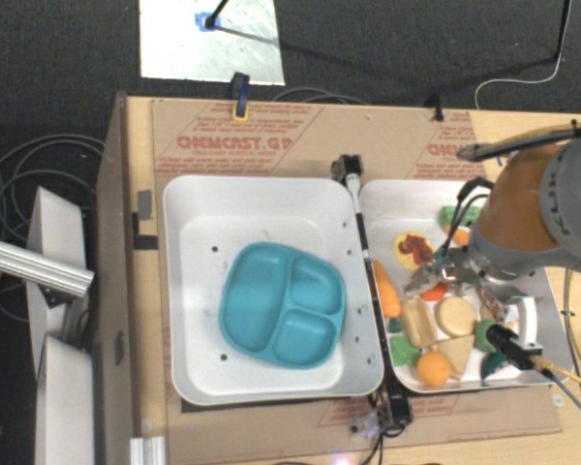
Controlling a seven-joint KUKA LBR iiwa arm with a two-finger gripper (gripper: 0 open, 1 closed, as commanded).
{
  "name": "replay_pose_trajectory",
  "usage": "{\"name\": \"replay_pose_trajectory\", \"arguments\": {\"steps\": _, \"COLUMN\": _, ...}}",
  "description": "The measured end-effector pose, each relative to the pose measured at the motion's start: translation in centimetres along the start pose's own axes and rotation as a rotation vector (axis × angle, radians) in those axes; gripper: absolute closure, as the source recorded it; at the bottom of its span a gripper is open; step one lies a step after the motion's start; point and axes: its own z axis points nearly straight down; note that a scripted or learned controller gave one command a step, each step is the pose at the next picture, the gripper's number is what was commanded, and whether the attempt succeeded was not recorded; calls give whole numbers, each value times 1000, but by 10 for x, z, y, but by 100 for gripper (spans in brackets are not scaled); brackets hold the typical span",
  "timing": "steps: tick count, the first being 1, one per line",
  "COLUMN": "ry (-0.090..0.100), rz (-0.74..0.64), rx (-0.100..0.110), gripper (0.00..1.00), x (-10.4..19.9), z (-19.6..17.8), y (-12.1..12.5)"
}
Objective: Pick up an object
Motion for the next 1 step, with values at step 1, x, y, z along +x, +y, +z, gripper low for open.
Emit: {"name": "replay_pose_trajectory", "arguments": {"steps": 1, "ry": -2, "rz": -2, "rx": -9, "gripper": 100, "x": 0, "z": -12, "y": 4}}
